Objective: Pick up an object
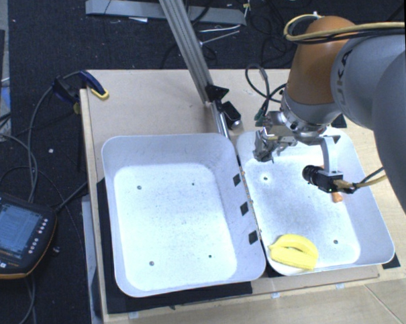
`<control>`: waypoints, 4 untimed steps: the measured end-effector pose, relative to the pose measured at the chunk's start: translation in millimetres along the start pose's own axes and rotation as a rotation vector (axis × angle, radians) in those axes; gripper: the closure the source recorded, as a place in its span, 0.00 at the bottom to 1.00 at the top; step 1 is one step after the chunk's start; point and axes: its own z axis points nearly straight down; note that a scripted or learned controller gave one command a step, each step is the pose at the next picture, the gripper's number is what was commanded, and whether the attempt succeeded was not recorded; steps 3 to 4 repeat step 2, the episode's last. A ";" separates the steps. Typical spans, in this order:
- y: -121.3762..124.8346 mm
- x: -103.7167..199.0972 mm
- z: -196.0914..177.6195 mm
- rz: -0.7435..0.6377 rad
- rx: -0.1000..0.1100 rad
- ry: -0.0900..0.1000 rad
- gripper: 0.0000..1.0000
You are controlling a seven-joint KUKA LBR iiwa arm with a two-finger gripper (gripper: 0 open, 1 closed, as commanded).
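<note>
Two shallow white bins sat side by side on the bench. Left bin (122,161) held nothing visible, just speckled floor. Right bin (366,204) held one yellow object (294,252), banana-like, lying flat against the near rim at the bin's near-left corner. Exact shape was hard to make out; its lower edge merged with the rim.

Arm (360,64) came in from the right, orange band above the wrist, hanging over the far end of the right bin. Gripper (263,150) sat near the far-left corner of that bin, well apart from the yellow object. Nothing showed between its fingers, and whether it was released or clenched could not be told: small, dark, blurred against the wrist hardware. A black attachment (322,178) with a cable stuck out below the wrist over the bin's middle. The arm covered the bin's far-right corner.
</note>
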 end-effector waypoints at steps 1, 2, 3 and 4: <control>-7.2 52.8 -9.1 0.000 -0.001 0.000 1.00; -2.3 101.4 -4.5 0.000 0.000 0.000 1.00; -2.3 101.4 -4.5 0.000 0.000 0.000 1.00; -2.3 101.4 -4.5 0.000 0.000 0.000 1.00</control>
